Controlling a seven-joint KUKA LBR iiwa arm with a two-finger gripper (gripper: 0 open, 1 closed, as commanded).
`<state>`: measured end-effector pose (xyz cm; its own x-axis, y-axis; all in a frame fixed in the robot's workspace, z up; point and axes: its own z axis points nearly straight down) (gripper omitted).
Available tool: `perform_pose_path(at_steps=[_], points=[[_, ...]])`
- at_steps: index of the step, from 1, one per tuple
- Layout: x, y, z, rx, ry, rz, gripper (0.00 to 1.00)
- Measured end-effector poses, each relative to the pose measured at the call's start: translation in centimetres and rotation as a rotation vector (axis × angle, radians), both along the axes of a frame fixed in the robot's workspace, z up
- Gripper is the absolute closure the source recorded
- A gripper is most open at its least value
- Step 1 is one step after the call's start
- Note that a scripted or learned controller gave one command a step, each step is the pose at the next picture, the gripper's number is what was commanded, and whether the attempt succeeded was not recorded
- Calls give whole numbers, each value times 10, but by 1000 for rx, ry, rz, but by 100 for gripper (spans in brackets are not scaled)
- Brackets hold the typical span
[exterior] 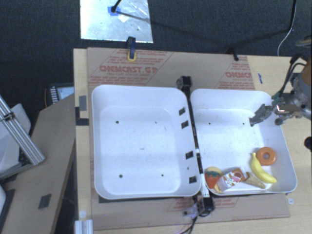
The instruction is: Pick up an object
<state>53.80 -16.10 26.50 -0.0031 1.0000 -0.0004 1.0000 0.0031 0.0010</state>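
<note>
From above, the grey two-finger gripper (258, 115) hangs over the right white plastic bin (229, 130) near its far right edge; I cannot tell how it is set. A yellow banana (262, 170), an orange ring-shaped toy (266, 155) and a red-and-white packet (230, 179) lie along the bin's near right corner.

Bench (253, 216) under two white bins (141, 140)
</note>
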Motion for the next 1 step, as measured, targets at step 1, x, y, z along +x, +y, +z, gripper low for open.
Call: perform_pose_path(at_steps=[1], points=[[-8,51,108,-1,-14,7,0]])
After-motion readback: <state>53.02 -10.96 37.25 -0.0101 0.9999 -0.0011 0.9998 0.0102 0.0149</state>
